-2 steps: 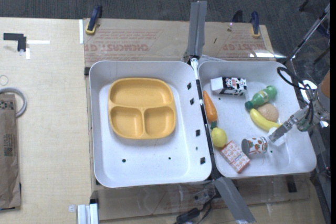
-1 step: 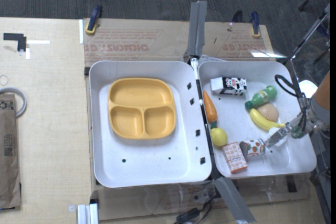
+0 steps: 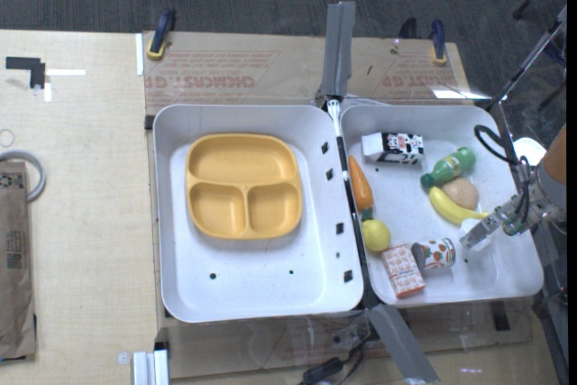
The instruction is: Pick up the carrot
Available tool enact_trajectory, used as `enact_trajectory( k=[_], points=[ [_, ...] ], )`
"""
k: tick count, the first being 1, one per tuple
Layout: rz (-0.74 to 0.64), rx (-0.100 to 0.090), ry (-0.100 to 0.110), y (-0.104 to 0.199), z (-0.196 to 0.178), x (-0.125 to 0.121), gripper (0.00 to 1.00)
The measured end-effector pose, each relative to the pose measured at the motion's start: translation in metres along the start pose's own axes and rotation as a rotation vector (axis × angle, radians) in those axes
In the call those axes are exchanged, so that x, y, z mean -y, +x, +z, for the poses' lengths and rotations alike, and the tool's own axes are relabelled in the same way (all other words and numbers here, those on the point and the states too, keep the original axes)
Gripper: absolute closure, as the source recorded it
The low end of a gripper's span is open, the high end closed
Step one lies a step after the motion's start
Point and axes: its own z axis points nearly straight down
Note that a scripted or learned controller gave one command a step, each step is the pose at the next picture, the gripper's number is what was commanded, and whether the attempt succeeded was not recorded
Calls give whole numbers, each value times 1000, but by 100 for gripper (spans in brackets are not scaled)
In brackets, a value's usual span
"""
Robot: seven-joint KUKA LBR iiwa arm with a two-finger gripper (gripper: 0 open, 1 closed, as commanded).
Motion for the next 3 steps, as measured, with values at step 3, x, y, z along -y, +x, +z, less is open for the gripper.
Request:
enact_trajectory(
  k=[3],
  points=[
    [-463, 10, -5, 43, 19, -172, 100]
  ],
)
